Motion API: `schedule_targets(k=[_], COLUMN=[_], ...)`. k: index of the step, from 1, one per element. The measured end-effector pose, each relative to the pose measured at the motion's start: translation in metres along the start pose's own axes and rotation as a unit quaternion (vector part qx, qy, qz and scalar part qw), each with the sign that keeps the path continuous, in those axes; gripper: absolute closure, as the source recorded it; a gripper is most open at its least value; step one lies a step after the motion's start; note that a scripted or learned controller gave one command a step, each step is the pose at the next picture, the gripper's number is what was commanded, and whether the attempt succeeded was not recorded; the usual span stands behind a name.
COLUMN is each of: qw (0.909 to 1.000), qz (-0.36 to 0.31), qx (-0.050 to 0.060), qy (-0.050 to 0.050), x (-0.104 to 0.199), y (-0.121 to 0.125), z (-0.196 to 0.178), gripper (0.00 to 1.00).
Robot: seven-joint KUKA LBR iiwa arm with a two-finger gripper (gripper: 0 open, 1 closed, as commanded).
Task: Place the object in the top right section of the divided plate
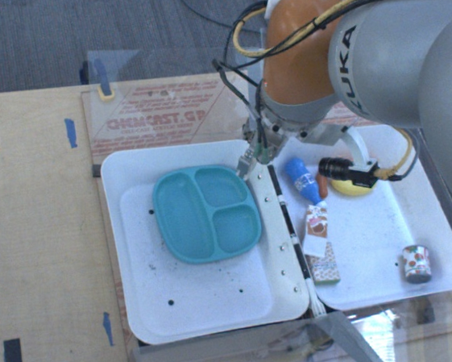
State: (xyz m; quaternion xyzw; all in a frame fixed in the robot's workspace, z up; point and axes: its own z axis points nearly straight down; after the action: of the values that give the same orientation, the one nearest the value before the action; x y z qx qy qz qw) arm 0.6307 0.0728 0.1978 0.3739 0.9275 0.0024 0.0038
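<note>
A teal divided plate (207,213) with three sections lies in the left bin (143,307). My gripper (254,157) hangs just off the plate's upper right corner, over the wall between the two bins. I see nothing held in it. In the right bin (441,216) lie a blue bottle (297,173) with an orange cap, a yellow banana (355,186), a printed carton (321,242) and a small printed can (416,264).
The grey arm with its orange band (308,45) reaches in from the upper right over the right bin's back edge. A pink printed sheet (158,115) lies behind the left bin. The wooden bench (32,255) spreads to the left.
</note>
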Motion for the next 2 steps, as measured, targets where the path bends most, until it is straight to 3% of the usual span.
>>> schedule_targets(k=[1,2], qw=[1.0000,1.0000], qz=[0.000,0.001], qx=[0.000,-0.003], qy=[0.000,-0.002], x=[0.000,-0.002], y=[0.000,0.001], z=[0.000,-0.012], gripper=[0.00,1.00])
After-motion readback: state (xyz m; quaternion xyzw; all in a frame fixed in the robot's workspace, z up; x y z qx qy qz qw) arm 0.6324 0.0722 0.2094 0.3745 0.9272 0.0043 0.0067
